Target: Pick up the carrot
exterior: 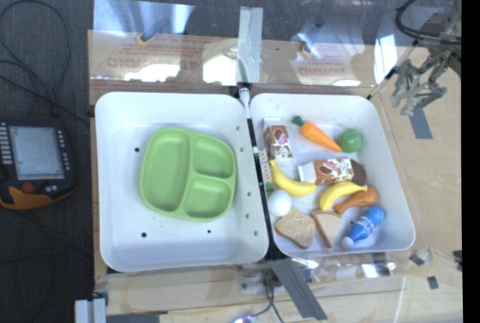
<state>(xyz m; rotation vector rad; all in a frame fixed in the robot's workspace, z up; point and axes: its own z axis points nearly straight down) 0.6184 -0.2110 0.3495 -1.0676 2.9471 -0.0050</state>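
Observation:
The carrot (319, 136), orange with a small green top, lies in the far part of the right bin (390, 164), pointing toward a round green fruit (349, 140) that it nearly touches. My gripper (417, 91) hangs beyond the bin's far right corner, over the bare bench. It is well apart from the carrot, up and to the right of it, and nothing shows in it.
Around the carrot lie a small carton (277, 141), two bananas (291, 182), a second carton (333, 169), a chicken leg (357, 199), bread slices (296, 228), an egg (279, 203) and a blue bottle (365, 227). The left bin (120, 127) holds a green divided plate (187, 173).

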